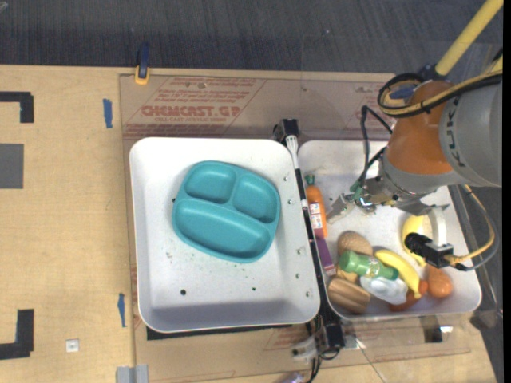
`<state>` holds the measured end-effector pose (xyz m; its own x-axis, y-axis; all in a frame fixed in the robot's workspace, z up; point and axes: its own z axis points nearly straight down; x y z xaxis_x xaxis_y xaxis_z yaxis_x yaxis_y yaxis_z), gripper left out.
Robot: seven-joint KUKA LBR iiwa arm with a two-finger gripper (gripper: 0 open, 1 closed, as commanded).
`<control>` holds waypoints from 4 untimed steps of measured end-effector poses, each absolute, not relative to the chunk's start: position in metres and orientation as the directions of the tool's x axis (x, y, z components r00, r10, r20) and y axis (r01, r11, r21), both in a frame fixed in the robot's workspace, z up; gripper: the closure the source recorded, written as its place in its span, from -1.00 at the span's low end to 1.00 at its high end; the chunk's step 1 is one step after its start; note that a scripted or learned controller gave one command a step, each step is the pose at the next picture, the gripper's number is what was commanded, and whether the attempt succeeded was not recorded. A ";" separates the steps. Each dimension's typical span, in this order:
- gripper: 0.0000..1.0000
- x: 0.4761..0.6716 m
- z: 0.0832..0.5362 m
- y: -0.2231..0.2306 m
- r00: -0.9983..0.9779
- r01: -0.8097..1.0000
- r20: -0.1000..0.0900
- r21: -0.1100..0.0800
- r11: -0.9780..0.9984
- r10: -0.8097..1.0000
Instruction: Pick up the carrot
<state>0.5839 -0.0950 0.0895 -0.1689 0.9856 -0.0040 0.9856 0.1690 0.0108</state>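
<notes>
Slim tapered orange carrot

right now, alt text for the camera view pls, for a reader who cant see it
A grey and orange robot arm reaches from the right over the right white bin, its gripper near a carrot lying along that bin's left wall. Play food is piled at the bin's near end; the left bin holds a teal divided plate.

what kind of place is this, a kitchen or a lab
Most likely a robotics lab bench, not a kitchen: a grey and orange arm reaches over two white bins set on taped-down cardboard, and the food, like the carrot and banana, looks like toy props.
</notes>
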 end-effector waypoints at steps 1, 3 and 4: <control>-1.00 0.598 0.189 0.009 0.015 1.000 0.002 0.012 -0.015 1.000; -1.00 0.654 0.103 -0.121 0.145 0.989 -0.001 0.015 -0.145 0.989; -1.00 0.647 0.088 -0.127 0.543 0.840 0.003 0.002 -0.543 0.840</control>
